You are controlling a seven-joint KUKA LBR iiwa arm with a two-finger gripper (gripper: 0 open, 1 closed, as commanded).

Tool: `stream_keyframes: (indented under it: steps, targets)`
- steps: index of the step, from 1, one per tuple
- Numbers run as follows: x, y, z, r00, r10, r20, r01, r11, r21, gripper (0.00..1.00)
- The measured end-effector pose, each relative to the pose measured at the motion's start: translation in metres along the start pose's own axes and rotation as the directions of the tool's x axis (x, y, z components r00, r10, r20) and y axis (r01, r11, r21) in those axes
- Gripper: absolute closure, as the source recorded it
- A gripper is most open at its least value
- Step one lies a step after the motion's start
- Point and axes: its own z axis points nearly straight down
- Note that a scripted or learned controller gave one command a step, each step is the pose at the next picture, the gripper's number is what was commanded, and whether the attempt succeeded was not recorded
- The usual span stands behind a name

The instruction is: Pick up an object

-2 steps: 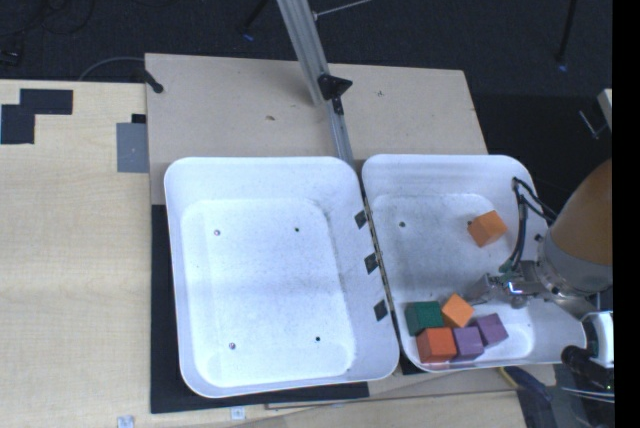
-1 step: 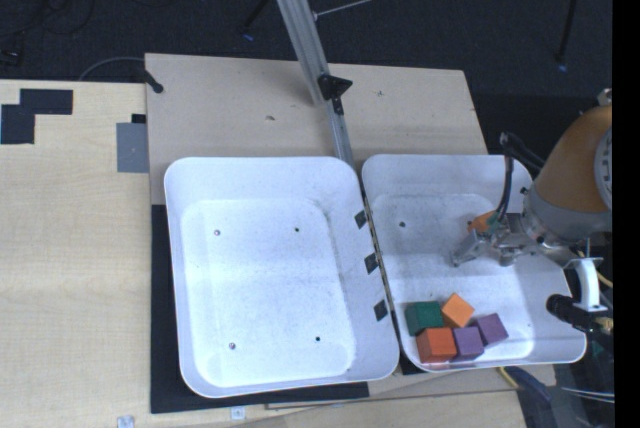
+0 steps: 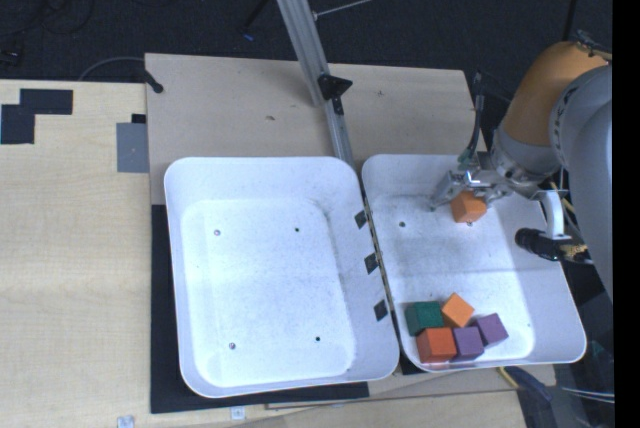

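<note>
The claw [image 3: 470, 191] appears to hold an orange block [image 3: 468, 208] just beneath its tips over the right bin [image 3: 560, 341], but the grip looks shallow, so the block may slip and drop.

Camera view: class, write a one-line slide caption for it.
Hand above the right bin with an orange block at its fingers; five blocks clustered near the front.
</note>
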Motion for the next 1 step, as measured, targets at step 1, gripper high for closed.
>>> stream_keyframes:
  steps: [1]
  targets:
    - [0.0,-0.0031,-0.0091,1.0,-0.005,0.0,0.005,1.0,0.008,1.0]
